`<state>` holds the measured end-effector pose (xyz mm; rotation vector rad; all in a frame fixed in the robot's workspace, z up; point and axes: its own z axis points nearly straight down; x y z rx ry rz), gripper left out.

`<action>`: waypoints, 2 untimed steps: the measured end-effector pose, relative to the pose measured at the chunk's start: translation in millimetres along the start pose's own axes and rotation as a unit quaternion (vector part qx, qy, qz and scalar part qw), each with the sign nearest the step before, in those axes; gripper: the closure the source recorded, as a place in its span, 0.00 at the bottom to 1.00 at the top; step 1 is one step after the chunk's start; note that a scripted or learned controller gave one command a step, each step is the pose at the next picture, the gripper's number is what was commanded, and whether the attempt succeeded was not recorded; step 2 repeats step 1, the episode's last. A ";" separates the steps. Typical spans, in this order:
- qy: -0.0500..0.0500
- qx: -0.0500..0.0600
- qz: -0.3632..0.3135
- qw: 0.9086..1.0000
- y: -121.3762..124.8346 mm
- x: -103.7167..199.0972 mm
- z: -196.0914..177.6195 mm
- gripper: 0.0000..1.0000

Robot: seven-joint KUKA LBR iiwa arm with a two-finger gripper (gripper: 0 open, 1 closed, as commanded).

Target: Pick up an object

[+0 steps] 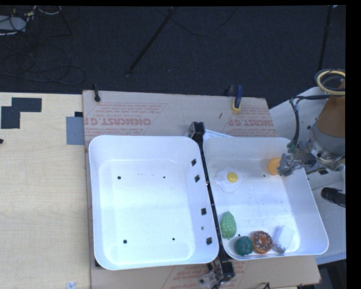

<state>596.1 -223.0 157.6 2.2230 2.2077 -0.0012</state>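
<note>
Cardboard sheet under both bins, blue clamp at far edge, possibly cables on dark floor

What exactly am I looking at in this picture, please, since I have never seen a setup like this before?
You are looking down at a slant from one fixed camera above a workbench. Two shallow white bins sit side by side on a cardboard sheet. The left bin and the right bin are separated by a black strip.

In the right bin lie a fried-egg toy, a green leafy piece, a dark teal ball, a sprinkled donut, a pale whitish block and an orange ball.

The machine at the right is a robot arm. Its pincer sits at the right bin's far edge, right beside the orange ball. Whether it grips anything is too small to tell. Its job is to pick up an object.
</note>
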 end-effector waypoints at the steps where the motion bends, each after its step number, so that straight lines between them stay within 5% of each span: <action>1: 0.000 0.001 0.000 1.000 -0.2 0.1 0.5 0.00; 2: 0.000 0.001 0.000 1.000 -0.2 0.1 0.5 0.00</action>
